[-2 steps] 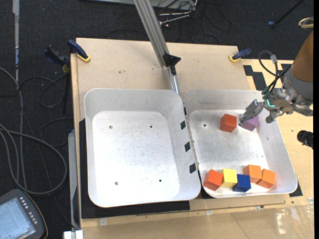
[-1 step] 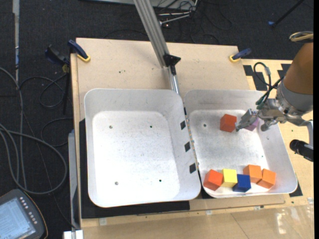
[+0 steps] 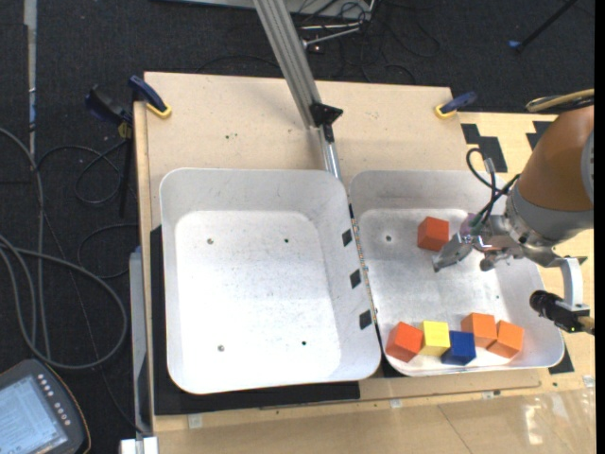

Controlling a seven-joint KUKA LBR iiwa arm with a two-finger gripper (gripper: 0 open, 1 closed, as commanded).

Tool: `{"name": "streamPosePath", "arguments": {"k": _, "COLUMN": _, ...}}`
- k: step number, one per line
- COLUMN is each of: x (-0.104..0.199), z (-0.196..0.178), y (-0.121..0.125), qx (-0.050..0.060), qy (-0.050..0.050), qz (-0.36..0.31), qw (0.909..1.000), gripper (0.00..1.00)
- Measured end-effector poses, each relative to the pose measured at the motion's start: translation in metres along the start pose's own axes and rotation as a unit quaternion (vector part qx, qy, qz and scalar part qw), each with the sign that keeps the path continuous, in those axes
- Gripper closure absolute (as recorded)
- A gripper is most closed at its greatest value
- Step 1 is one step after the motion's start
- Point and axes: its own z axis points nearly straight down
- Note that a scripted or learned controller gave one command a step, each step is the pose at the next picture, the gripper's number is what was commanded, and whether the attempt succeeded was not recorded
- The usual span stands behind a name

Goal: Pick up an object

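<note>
An orange block [image 3: 433, 234] lies alone in the upper middle of the right bin [image 3: 397, 200]. Along that bin's front wall sit an orange block [image 3: 406, 340], a yellow block [image 3: 436, 334], a blue block [image 3: 461, 348] and two more orange blocks [image 3: 480, 326] [image 3: 509, 338]. My gripper [image 3: 463, 260] hangs just right of the lone orange block, a little nearer the front. It is open, its fingers spread, with nothing between them. One finger [image 3: 444, 259] points toward the block's lower right corner.
The left bin [image 3: 189, 192] adjoins the right one along a shared edge with black clips. A slanted metal pole [image 3: 288, 50] crosses the back of the bench. My arm's orange band [image 3: 565, 154] sits over the right bin's far right side.
</note>
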Motion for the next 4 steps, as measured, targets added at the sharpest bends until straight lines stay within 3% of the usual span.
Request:
{"name": "streamPosePath", "arguments": {"k": 1, "x": 0.0, "z": 0.049, "y": 0.0, "qx": -0.003, "qy": -0.001, "qz": 0.0, "qw": 1.0, "gripper": 0.0}}
{"name": "streamPosePath", "arguments": {"k": 2, "x": 0.0, "z": 0.036, "y": 0.001, "qx": -0.004, "qy": -0.001, "qz": 0.0, "qw": 1.0, "gripper": 1.0}}
{"name": "streamPosePath", "arguments": {"k": 4, "x": 0.008, "z": -0.066, "y": 0.011, "qx": -0.007, "qy": -0.002, "qz": -0.003, "qw": 1.0, "gripper": 1.0}}
